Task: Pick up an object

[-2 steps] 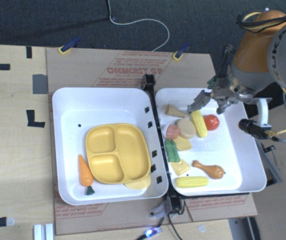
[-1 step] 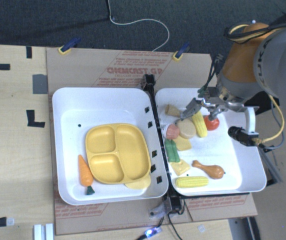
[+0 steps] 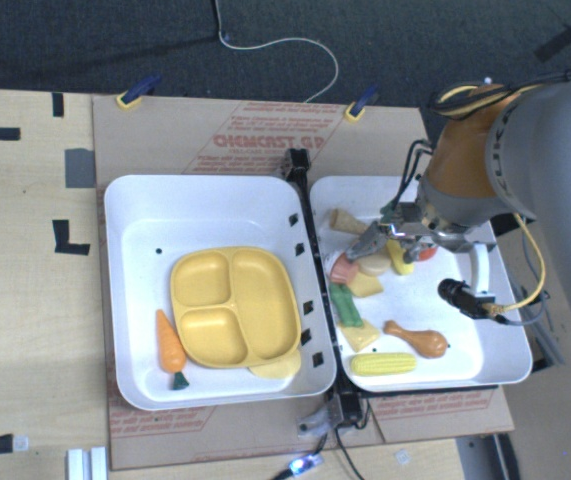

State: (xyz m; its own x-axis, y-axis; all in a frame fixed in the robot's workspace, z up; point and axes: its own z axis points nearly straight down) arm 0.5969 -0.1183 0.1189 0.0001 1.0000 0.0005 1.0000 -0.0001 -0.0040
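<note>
1. Over the rear half of the right bin (image 3: 485, 350), the gripper (image 3: 373, 244) sits low among the toy foods, on the grey and orange arm (image 3: 465, 168) that reaches in from the right.
2. Jaw state: cannot tell from this view whether the gripper is spread or closed. No item can be confirmed as held.
3. Candidate objects just beside the gripper: a tan piece (image 3: 345, 221) behind it near the rear wall, a pink piece (image 3: 343, 267) by the divider, a pale yellow block (image 3: 367, 285) in front of it, and a yellow piece (image 3: 401, 259) with a red piece (image 3: 426, 253) at its right side.
4. Further forward in the same bin: a green piece (image 3: 345, 306) lies along the divider, and a yellow wedge (image 3: 359, 336) sits just in front of it.
5. A brown drumstick (image 3: 417, 339) lies on the bin floor, with a corn cob (image 3: 383, 364) close to the front wall, near but apart from it.
6. Left bin (image 3: 145, 218): 1 yellow divided plate (image 3: 235, 303) with 3 compartments lies flat at the centre.
7. An orange carrot (image 3: 170, 343) with a green top lies just beside the plate's left edge.
8. A pale yellow slice (image 3: 277, 368) shows at the plate's front right corner, partly under the rim.
9. Both bins rest side by side on a cardboard sheet (image 3: 255, 138).
</note>
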